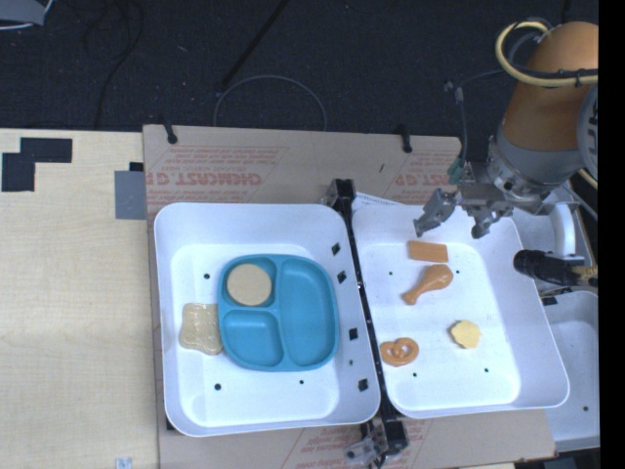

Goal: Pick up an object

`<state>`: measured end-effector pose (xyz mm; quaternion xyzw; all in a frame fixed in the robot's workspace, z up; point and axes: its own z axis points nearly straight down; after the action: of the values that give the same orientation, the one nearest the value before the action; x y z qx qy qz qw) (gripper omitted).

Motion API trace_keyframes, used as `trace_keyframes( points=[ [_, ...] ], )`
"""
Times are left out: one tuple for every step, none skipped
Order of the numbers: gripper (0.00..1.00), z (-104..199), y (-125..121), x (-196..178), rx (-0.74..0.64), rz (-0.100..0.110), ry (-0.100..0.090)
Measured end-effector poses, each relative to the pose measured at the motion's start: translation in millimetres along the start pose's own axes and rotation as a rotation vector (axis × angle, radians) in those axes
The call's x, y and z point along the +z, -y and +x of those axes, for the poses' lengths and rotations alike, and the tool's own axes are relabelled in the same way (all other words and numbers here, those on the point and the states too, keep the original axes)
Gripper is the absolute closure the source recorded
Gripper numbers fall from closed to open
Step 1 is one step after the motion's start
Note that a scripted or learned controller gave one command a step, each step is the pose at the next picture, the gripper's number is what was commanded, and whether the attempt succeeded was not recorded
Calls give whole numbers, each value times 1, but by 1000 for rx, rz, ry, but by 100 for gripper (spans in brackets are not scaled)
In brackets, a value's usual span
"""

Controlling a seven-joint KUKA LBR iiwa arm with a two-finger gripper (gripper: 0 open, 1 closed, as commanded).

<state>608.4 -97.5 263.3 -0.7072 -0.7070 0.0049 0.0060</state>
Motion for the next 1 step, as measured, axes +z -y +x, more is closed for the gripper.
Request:
trace_keyframes(
  points=[
    [0, 0, -2, -8, -2, -12, 1]
  ],
)
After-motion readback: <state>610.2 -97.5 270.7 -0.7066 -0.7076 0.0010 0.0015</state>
